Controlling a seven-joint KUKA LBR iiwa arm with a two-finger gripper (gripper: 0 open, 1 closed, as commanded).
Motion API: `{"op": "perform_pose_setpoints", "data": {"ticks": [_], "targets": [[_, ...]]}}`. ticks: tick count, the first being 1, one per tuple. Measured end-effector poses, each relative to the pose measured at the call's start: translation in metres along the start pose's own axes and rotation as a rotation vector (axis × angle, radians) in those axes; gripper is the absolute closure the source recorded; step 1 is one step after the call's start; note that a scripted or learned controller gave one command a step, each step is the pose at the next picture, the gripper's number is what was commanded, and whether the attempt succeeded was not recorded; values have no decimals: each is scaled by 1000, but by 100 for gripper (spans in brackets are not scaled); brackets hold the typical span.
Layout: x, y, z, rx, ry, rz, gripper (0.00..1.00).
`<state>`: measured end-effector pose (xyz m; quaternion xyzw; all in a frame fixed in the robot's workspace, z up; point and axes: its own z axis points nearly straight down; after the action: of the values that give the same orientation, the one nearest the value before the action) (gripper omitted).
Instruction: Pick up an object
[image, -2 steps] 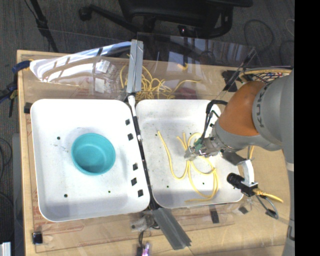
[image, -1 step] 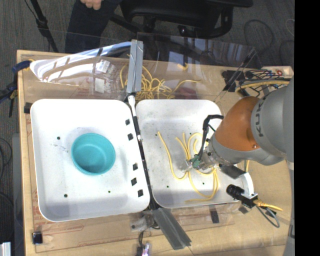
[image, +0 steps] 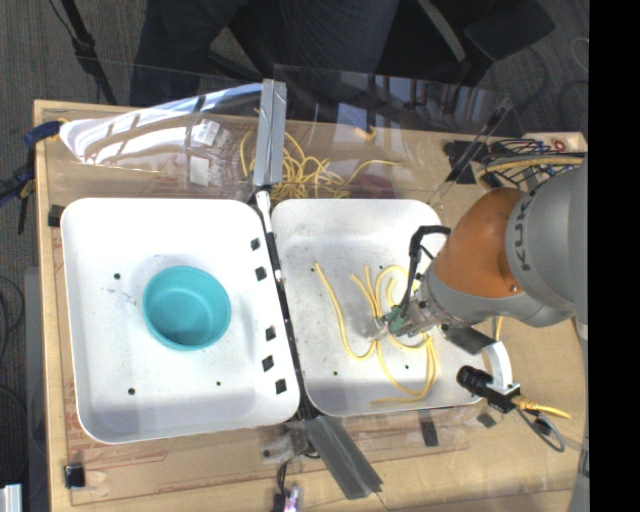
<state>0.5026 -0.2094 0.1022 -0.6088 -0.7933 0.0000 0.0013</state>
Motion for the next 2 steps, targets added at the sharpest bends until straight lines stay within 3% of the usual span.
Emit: {"op": "perform_pose_setpoints", "data": {"ticks": [1, 2], "targets": [[82, 25, -110, 0, 0, 533, 100], [82, 25, -110, 0, 0, 534, 0]]}}
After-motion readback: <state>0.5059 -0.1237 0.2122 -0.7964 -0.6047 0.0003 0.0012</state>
